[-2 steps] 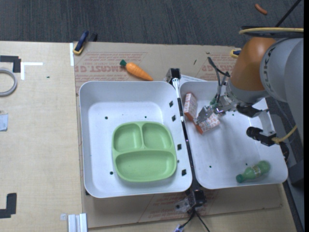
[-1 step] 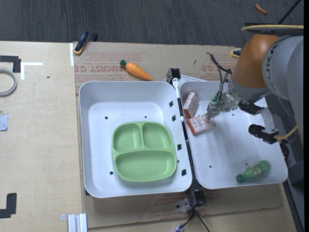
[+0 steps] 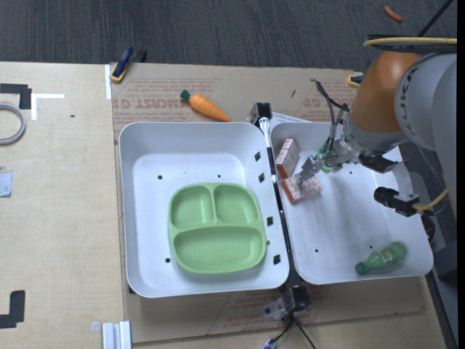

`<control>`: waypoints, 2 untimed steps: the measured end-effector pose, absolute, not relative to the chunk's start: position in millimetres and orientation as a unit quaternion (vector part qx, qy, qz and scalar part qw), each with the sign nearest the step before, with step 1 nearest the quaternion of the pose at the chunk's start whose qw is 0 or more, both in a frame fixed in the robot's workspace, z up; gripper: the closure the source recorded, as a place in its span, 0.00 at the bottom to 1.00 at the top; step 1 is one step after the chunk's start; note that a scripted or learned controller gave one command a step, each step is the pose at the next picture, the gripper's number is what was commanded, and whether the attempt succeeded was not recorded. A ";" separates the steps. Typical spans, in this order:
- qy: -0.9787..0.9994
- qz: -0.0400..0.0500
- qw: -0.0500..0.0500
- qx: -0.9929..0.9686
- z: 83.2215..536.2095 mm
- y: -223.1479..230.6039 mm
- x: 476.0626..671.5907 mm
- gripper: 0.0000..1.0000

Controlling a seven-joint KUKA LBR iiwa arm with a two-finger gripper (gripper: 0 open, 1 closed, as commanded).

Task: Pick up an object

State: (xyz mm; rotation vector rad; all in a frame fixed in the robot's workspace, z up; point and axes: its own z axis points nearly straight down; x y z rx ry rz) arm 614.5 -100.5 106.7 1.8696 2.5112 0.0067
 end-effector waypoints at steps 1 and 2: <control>0.802 0.002 0.006 0.597 116.5 -101.0 614.9 1.00; 0.802 0.002 0.006 0.597 116.5 -101.0 614.9 0.00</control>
